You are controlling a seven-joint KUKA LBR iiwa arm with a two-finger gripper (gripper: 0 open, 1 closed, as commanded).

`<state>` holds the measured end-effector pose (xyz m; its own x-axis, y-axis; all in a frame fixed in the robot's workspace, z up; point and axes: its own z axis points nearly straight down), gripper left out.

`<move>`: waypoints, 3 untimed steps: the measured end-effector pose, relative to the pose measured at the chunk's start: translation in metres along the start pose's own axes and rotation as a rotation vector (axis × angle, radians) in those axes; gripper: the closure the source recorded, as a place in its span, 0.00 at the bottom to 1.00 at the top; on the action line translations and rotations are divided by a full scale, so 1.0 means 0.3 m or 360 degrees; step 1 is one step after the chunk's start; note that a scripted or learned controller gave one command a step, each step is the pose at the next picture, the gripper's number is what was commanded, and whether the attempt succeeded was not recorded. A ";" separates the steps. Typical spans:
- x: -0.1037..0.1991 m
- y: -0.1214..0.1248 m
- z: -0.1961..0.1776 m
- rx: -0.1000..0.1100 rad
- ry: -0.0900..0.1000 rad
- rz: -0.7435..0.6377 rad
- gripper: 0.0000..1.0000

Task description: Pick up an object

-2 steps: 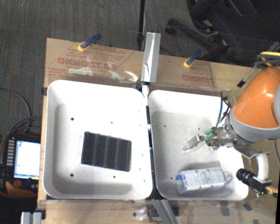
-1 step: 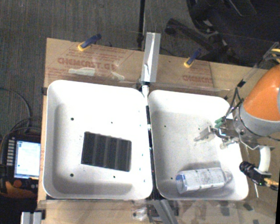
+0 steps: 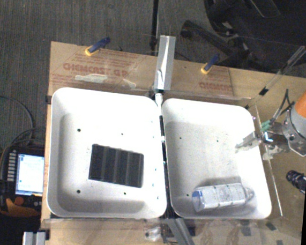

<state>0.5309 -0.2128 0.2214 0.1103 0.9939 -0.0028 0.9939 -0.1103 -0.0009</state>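
Dark grey carpet surrounds a wooden bench (image 3: pixel 61 72) that carries two shallow white plastic bins side by side. At the bench's back edge, two yellow-and-blue spring clamps (image 3: pixel 97 46) pin down a clear plastic sheet, and an upright grey metal post (image 3: pixel 164 64) stands between the bins' far corners.

The left white bin (image 3: pixel 60 137) holds a flat, dark, ribbed rectangular panel (image 3: pixel 116 166) lying near its middle. The right white bin (image 3: pixel 195 134) holds a clear plastic bottle with a pale printed label (image 3: pixel 222 196), lying on its side near the front wall, its cap end pointing toward the right corner.

At the right side of the view, the grey arm with its orange band (image 3: pixel 305 107) reaches in above the right bin's right rim. Its two-finger gripper (image 3: pixel 251 139) sits at that rim, well apart from the bottle, with a thin pale finger pointing left over the bin floor. Whether the gripper is released or clenched cannot be told, and nothing is seen between its tips.

On the floor to the left lies a handheld control pendant with a lit screen (image 3: pixel 27 174), beside black cables.
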 end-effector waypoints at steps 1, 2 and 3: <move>-0.023 -0.154 0.089 -0.0002 0.0002 -0.0460 0.00; -0.052 -0.150 -0.038 -0.0003 0.0002 -0.0378 0.00; 0.039 -0.104 -0.271 -0.0005 0.0001 -0.0413 0.00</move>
<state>0.5014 -0.1974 0.3027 -0.1485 0.9889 -0.0024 0.9889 0.1485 0.0014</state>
